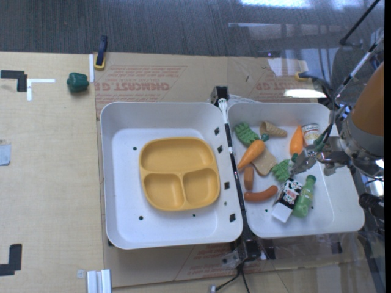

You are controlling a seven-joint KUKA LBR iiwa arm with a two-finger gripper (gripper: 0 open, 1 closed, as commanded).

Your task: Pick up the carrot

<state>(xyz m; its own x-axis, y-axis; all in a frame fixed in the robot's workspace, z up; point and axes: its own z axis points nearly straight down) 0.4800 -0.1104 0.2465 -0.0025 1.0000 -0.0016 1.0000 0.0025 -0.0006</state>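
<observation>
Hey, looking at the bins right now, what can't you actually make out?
- Gripper, camera view: too small and cluttered to read its fingers.
- Small can: label too small to read.
- Green bottle: partly behind the milk carton.
- Arm: cut off by the right edge.

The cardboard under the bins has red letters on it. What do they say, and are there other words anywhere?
Red print on the cardboard: upside down and too blurred to read.
Label on the small jar: too small to read.
Black-and-white carton: too small to read.
</observation>
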